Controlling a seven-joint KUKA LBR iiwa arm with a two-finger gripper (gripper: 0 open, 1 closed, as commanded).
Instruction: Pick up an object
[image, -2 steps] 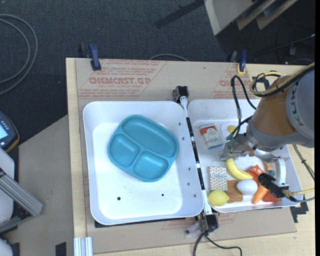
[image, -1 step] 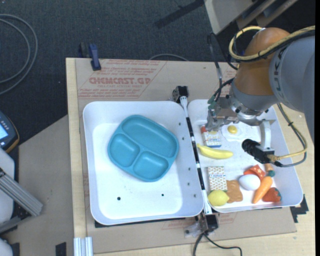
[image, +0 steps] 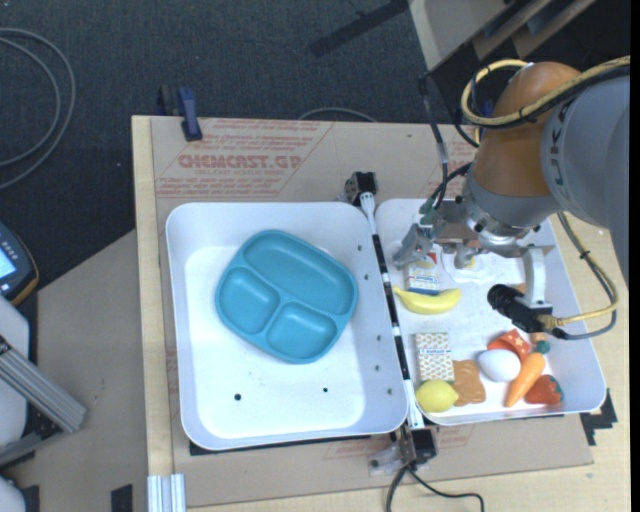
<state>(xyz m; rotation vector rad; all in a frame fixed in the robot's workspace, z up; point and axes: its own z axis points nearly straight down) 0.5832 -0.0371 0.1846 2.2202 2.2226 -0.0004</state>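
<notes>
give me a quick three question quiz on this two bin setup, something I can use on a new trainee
1. True or false: the blue divided plate lies in the left bin.
2. Which item lies nearest the bottom left corner of the right bin? A) carrot B) lemon C) egg
3. Fill in: the yellow fruit just below the hand is a ____.

Key
1. True.
2. B, the lemon.
3. Banana.

Glossy plastic plate (image: 287, 293), matt cardboard bench (image: 255, 160)
</notes>
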